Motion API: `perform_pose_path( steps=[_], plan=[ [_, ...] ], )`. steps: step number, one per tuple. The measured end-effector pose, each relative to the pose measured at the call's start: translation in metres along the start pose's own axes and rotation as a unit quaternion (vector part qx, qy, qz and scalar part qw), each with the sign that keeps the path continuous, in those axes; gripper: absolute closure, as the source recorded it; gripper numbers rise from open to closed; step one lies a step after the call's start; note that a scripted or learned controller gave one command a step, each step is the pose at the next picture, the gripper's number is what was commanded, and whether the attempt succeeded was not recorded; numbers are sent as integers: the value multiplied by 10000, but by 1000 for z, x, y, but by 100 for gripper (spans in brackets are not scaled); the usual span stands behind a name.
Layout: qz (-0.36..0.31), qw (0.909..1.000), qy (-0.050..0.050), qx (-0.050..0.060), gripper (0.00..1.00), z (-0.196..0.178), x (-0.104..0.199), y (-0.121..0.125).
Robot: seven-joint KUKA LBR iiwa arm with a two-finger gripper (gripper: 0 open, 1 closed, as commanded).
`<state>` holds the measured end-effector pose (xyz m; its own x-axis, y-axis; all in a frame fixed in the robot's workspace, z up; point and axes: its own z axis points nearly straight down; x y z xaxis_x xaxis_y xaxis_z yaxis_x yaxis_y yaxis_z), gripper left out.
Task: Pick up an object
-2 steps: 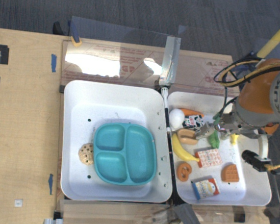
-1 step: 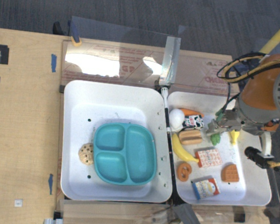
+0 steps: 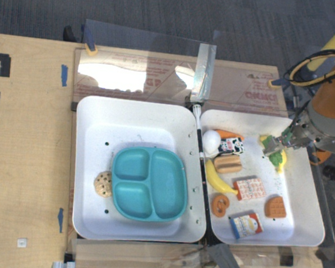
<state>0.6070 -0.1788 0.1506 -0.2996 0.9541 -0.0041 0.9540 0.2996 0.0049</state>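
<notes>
The end effector [image 3: 275, 145] is in the right bin [image 3: 308, 232], over a green-yellow toy [image 3: 277, 159] near the far right wall; I cannot tell its opening, so it should close squarely before lifting straight up.

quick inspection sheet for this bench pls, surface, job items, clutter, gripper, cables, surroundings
surface: two white bins side by side, left bin and right bin, on a wooden bench.
job's things: in the right bin, white egg, hot dog, banana, donut, small carton, green-and-yellow toy.
clutter: teal divided tray in the left bin, cookie against its left edge.
grippers: gripper low over the right bin's far right part, at the green-and-yellow toy; hold unclear.
cables: yellow and black cables looped above the wrist.
surroundings: clear panels behind the bins, dark floor.
</notes>
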Motion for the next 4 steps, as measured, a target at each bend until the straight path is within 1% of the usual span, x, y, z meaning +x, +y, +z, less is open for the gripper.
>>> perform_pose_path(
  steps=[1, 2, 3, 4],
  plan=[
    [-3, 10000, 7, 7, 0, 1, 1, 0],
    [339, 9994, 25, -19, 0, 63, -32, 11],
    [347, 9994, -16, -44, 100, 50, -36, 12],
    [-493, 9988, 21, 19, 100, 40, -19, -14]
  ],
)
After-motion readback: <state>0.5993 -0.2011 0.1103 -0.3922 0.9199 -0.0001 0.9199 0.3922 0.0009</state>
